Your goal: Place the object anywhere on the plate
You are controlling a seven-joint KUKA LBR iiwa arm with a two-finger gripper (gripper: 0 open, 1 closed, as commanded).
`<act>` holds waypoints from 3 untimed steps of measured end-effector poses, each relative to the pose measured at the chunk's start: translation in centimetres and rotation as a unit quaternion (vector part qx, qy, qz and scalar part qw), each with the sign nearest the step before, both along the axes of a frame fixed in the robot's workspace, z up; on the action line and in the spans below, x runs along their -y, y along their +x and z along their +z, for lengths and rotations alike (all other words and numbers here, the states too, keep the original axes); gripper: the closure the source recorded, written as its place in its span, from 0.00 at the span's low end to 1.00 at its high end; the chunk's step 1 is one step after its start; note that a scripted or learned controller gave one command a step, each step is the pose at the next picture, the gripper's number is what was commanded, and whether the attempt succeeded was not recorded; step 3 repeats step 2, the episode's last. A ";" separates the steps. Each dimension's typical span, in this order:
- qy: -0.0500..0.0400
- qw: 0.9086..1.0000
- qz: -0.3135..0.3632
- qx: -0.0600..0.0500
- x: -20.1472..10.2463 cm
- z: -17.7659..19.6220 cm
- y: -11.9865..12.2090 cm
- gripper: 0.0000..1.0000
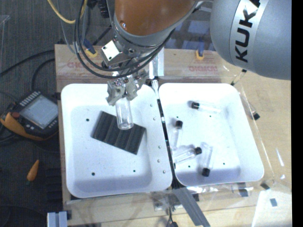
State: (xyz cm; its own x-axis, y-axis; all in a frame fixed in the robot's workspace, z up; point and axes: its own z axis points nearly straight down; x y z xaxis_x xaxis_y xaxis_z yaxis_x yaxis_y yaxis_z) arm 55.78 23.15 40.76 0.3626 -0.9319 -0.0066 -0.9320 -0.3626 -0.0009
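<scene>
Just above the dark ribbed plate [118, 133], which lies tilted on the floor of the left white bin [80, 174], the gripper [122, 94] hangs with its two fingers closed around the upper end of a clear vial [124, 116]. The vial hangs roughly upright between the fingers, and its lower end sits over the plate's upper edge; whether the glass touches the plate cannot be told from this angle. The grey arm with its orange band [151, 8] comes down to the gripper from beyond the plate's far side, with dark cables [92, 60] looping beside the wrist. To the right of the plate, across the wall where the two bins meet, the right white bin [246, 126] holds several more clear vials with black caps: one [204, 106] lies toward the far wall, and a loose cluster [189, 152] lies nearer the front, closest to the dividing wall. Left of the plate, off the bench, a handheld control pendant [35, 115] rests on the floor.
</scene>
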 end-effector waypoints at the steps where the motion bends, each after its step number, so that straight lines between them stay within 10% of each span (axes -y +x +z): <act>1: 0.000 0.987 0.160 0.000 -0.3 2.6 -7.4 1.00; 2: 0.001 0.912 0.411 0.001 -0.3 2.5 -2.4 1.00; 3: 0.001 0.912 0.411 0.001 -0.3 2.5 -2.4 1.00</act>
